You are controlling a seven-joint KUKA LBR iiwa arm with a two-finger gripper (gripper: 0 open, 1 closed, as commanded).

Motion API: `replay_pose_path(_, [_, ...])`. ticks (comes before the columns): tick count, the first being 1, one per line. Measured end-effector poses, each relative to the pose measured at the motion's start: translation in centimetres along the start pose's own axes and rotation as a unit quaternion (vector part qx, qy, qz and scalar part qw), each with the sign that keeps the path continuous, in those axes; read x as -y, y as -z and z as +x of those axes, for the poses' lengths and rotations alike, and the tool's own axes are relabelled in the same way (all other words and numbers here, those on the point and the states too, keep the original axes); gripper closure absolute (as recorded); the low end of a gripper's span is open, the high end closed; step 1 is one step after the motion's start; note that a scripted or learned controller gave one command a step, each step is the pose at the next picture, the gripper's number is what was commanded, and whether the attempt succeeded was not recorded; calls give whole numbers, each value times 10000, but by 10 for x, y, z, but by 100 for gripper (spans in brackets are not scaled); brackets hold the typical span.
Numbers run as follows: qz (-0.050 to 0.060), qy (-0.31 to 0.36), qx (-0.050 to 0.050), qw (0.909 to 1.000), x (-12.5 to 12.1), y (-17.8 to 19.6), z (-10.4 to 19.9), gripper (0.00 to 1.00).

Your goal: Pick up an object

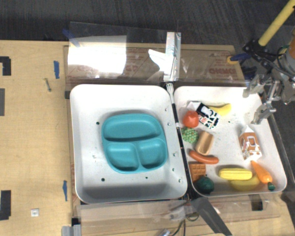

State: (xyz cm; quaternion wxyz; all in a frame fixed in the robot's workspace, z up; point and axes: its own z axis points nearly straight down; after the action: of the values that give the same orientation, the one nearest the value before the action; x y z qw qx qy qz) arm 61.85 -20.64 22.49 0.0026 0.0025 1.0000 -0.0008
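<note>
1. The cardboard wall (214,69) behind the right bin (280,178) carries reddish printed lettering — too blurred to read.
2. The same kind of faint red print runs along the cardboard behind the left bin (83,102), washed out by glare and illegible.
3. A small black-and-white packet (208,116) in the right bin bears dark markings — none can be made out.
4. An orange-and-white carton (249,145) shows a printed face, its wording unreadable.

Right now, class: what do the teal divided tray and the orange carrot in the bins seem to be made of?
Teal three-compartment tray: probably moulded plastic, matte, with uniform colour and rounded compartment edges. Orange carrot with green tip: likely toy plastic, given its smooth, flat, saturated colour, though rubber cannot be ruled out.
</note>
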Motion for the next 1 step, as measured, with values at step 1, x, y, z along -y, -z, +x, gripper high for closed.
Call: replay_pose_path(1, [-15,-149,-44,9999,17,-91,32,0])
